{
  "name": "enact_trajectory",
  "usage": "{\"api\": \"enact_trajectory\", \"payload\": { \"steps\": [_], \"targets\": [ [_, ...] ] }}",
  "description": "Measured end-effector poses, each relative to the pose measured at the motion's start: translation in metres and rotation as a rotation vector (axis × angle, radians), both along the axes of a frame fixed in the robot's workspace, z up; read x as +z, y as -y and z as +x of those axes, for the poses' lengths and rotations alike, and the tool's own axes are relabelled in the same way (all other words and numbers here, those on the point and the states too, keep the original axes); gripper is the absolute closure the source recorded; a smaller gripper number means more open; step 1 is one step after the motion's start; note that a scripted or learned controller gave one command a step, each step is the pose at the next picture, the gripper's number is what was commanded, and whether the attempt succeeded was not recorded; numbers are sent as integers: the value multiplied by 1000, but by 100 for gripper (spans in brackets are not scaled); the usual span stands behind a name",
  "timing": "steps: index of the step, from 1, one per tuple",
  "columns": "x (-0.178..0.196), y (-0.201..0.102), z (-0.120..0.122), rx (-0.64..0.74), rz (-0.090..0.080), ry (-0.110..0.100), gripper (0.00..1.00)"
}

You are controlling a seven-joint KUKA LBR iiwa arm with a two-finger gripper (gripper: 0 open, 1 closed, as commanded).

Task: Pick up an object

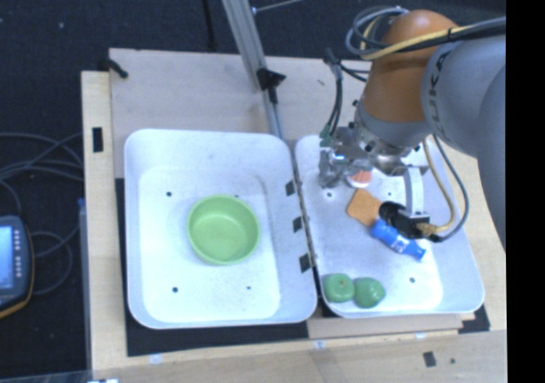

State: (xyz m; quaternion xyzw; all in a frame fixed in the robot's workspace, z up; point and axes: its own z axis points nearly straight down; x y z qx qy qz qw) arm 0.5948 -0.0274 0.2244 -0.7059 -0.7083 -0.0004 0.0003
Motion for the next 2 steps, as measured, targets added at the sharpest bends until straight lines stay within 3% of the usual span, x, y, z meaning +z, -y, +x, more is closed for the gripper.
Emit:
{"api": "enact_trajectory", "payload": {
  "steps": [2],
  "targets": [
    [7,-111,-7,2,0,1,100]
  ]
}}
